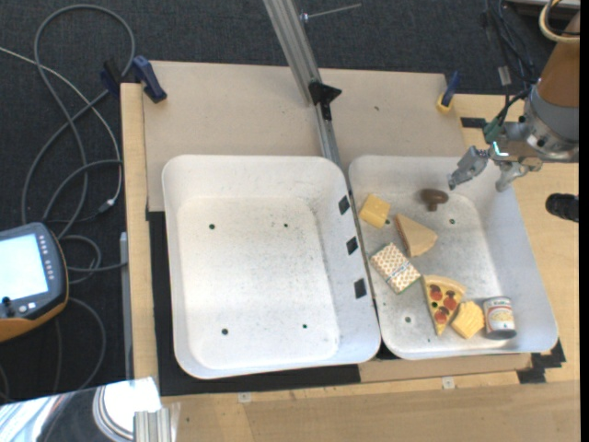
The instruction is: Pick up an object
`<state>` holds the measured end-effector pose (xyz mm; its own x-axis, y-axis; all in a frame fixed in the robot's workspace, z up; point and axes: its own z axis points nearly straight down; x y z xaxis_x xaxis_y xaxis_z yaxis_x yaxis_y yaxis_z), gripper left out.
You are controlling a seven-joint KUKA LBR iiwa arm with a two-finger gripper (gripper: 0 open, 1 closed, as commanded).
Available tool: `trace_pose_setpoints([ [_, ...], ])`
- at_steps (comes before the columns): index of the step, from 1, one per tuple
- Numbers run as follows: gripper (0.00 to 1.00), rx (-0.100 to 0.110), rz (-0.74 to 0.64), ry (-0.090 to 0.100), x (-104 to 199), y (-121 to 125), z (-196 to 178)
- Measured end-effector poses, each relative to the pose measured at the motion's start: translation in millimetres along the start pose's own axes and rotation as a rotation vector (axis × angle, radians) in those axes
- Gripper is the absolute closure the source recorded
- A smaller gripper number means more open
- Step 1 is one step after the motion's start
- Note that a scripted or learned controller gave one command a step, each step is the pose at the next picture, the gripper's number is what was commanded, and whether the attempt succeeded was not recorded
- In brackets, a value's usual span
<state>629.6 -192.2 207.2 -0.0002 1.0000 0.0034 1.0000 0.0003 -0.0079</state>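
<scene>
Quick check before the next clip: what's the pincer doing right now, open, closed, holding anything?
Pincer: open, fingers spread, nothing between them, above the right bin's far edge.

- We note a wooden bench (230, 109), pale board on top.
- Two shallow white bins sit side by side: left bin (184, 247), right bin (529, 274).
- Blue clamps (147, 76) grip the far edge.
</scene>
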Motion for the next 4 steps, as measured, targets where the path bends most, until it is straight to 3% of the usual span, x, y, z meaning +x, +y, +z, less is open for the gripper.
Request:
trace_pose_setpoints([
  [1, 0.00, -0.005, -0.002, -0.002, 0.0, 1.0, -3.4],
  [3, 0.00, 0.000, -0.001, -0.001, -0.3, 4.1, 111.9],
  [4, 1.00, -0.009, -0.003, -0.003, -0.5, 6.7, 96.1],
])
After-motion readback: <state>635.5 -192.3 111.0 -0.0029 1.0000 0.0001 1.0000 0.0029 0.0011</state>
